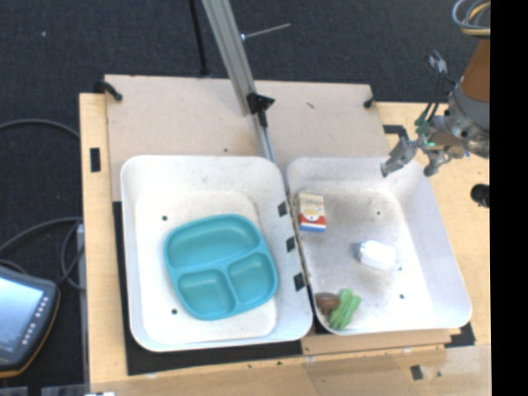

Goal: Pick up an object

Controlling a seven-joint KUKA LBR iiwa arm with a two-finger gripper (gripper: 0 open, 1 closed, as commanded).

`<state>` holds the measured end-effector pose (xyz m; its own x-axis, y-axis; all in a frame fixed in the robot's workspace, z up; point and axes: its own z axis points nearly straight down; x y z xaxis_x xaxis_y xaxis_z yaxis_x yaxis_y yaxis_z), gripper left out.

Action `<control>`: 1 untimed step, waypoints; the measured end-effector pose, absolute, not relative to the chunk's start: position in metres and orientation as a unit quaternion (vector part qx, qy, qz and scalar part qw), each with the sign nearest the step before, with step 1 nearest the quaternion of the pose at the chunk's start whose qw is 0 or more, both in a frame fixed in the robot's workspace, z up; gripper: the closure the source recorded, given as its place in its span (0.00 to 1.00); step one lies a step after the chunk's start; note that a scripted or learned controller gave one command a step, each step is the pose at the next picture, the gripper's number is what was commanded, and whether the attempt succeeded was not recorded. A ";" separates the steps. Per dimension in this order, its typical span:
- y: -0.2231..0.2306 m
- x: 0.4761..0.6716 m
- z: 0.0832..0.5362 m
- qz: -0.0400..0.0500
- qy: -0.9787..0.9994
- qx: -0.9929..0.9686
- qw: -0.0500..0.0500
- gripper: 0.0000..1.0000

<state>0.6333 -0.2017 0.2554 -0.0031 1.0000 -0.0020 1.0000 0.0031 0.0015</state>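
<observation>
In the camera view, the gripper [415,157] hung over the right bin [437,246] at its one o'clock corner, jaws spread apart and holding nothing. Candidates lay inside: a small carton [312,212] at ten o'clock, a white block [378,255] near centre, a green piece [346,308] at seven. The white block, standing apart from the walls, looked the safest target; the arm would need to centre over it before descending.

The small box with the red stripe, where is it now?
The box lies in the right bin, at its upper left, near the divider beside the left bin.
</observation>
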 end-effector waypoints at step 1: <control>-0.161 0.568 0.166 -0.003 0.707 0.707 -0.005 0.00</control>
